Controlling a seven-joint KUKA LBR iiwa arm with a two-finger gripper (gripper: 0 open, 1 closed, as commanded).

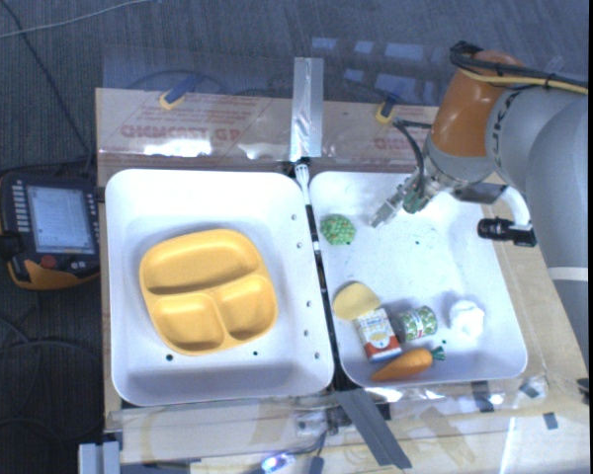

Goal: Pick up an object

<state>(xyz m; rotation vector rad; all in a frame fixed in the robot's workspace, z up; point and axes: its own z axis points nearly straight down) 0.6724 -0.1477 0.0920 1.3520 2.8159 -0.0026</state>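
- A green ball [338, 229], rough and knobbly, sits in the right bin [474, 265] near its left wall, toward the far edge, apart from the claw.
- The claw [384, 213] hangs over the far half of the right bin, slanting toward the ball; its slim metal fingers look small and blurred, and whether they are spread or closed cannot be told. Nothing shows between them.
- Along the near edge of the right bin lies a cluster: a pale yellow rounded piece [355, 300], a red-and-white carton [376, 333] touching it, a small green-labelled can [416, 323] on its side, an orange carrot [403, 365] against the near wall, and a white lumpy thing [465, 316], hard to make out against the white bin.
- The left bin [128, 215] holds a glossy yellow plastic tray [209, 289] with three compartments.
- The grey arm [534, 156], orange-banded, is cut off at the right.
- A handheld screen unit [47, 228] lies on the carpet left of the bins, partly cut off.
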